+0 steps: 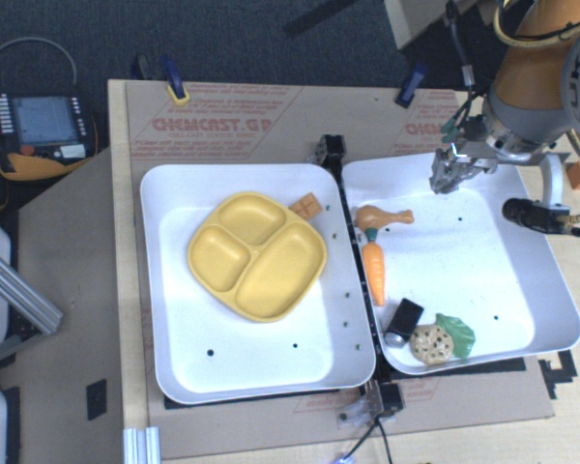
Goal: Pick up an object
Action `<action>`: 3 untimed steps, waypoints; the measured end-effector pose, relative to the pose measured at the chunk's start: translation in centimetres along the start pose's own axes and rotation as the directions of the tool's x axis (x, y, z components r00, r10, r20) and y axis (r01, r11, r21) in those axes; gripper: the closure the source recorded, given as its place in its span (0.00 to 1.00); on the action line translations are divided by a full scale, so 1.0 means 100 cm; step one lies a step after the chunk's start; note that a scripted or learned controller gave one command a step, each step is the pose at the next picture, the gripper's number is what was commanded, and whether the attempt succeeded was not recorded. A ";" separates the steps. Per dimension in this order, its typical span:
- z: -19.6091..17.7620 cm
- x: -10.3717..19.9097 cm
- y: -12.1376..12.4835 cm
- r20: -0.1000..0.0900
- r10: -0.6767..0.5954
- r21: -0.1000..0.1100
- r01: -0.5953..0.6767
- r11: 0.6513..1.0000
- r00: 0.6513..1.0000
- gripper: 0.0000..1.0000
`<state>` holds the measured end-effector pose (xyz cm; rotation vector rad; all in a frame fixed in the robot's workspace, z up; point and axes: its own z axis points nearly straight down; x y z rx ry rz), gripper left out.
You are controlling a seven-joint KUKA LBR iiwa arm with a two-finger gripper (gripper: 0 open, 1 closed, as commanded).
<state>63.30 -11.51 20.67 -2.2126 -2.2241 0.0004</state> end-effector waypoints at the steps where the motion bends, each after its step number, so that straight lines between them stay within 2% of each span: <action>1: -0.010 0.045 -0.011 0.000 0.000 -0.001 0.000 1.000 1.000 1.00; 3: -0.021 0.147 -0.031 0.000 -0.002 0.000 0.002 1.000 1.000 1.00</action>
